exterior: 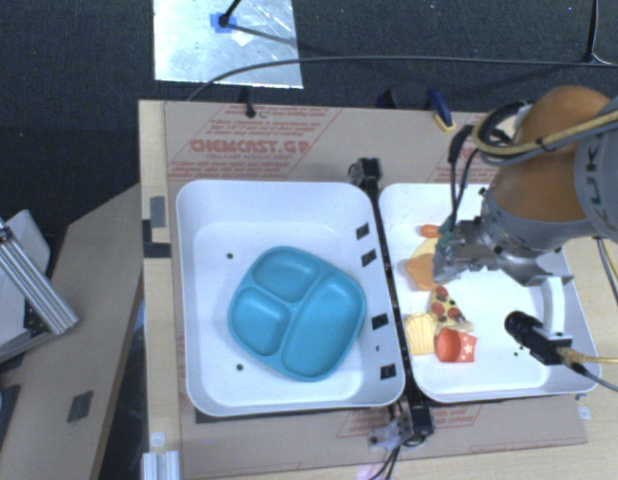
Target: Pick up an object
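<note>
In the right bin (489,378) lie several small toy food pieces: an orange piece (420,269) near the left wall, a small orange-red bit (429,231) above it, a pizza-like slice with red dots (448,311), a pale yellow piece (419,334) and a red piece (453,346). My gripper (445,261) reaches down from the right, its tip just beside the orange piece. The arm's body hides the fingers.
The left bin (204,228) holds a blue divided plate (296,311). A black divider with clips (381,278) runs between the bins. Cables hang over the right bin's back. A black cylinder of the arm (532,337) sits over the right bin's right side.
</note>
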You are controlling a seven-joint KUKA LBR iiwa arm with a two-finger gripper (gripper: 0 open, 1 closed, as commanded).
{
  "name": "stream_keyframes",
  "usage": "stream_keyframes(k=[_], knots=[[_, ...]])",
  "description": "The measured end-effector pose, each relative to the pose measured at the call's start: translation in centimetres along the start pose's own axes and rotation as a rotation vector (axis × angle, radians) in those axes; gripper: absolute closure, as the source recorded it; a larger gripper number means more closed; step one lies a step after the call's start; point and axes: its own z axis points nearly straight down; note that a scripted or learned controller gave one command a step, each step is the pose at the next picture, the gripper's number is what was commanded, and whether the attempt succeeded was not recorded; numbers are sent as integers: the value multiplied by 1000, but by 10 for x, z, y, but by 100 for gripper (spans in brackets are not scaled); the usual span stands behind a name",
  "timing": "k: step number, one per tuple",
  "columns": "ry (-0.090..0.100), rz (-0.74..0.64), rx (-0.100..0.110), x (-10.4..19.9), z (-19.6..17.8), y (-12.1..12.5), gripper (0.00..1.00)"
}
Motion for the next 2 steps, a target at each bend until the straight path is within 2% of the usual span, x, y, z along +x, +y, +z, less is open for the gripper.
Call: stream_keyframes(k=[1, 2], knots=[[0, 0, -1, 45, 5, -3, 100], [1, -2, -2, 102, -7, -9, 100]])
